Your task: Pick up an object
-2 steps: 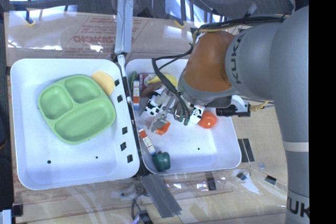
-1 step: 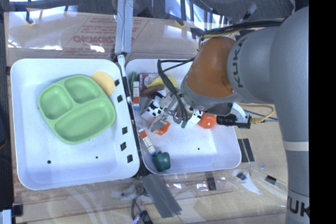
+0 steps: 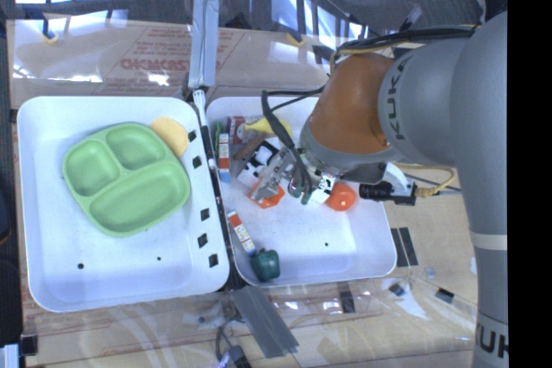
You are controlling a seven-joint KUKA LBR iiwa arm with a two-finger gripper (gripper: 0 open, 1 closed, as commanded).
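My gripper (image 3: pixel 289 183) reaches down into the right bin (image 3: pixel 345 250), among a cluster of small items. An orange piece (image 3: pixel 268 196) lies just at its left fingertip, and an orange-red ball-like object (image 3: pixel 342 199) rests to its right. A black-and-white item (image 3: pixel 256 159) sits just up-left of the fingers. A dark green object (image 3: pixel 265 264) lies near the bin's front left corner. The arm's orange band (image 3: pixel 349 103) covers the back of the bin. I cannot make out anything held between the fingers.
The left bin (image 3: pixel 52 271) holds a green divided plate (image 3: pixel 128 177) with a yellow object (image 3: pixel 172 134) at its upper right edge. Thin tube-like items (image 3: pixel 224 152) and a small packet (image 3: pixel 239 230) lie along the right bin's left wall. The divider (image 3: pixel 207 185) separates the bins.
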